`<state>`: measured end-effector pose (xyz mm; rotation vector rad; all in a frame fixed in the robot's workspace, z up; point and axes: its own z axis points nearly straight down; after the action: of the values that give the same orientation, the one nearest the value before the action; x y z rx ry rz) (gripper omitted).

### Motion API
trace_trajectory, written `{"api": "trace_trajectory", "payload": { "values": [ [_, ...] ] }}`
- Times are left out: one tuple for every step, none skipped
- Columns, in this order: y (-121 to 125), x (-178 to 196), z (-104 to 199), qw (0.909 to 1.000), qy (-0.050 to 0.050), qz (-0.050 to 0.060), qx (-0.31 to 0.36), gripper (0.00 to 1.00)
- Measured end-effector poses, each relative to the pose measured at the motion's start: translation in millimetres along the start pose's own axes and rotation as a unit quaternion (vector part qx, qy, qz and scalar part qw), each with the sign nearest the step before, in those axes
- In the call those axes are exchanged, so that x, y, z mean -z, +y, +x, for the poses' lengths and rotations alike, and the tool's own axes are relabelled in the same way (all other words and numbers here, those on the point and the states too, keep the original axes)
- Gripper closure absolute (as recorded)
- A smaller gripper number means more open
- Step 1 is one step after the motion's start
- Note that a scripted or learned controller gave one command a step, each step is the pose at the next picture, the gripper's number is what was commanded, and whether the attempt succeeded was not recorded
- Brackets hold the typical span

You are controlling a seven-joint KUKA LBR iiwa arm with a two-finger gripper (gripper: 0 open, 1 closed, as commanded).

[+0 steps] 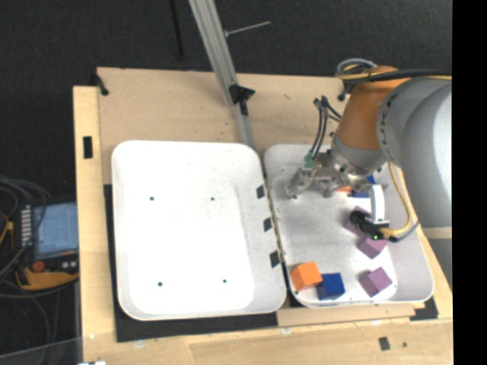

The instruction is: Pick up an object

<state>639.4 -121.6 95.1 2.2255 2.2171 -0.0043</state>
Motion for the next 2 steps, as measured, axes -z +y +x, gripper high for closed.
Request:
{"api": "trace_trajectory", "payload": {
  "values": [
    [1.7, 14.1, -1.1, 1.0000, 0.000, -0.003, -0.003, 1.00],
    [-3.1, 67.0, 5.6, 1.0000, 0.001, -0.004, 0.001, 1.00]
  ]
}}
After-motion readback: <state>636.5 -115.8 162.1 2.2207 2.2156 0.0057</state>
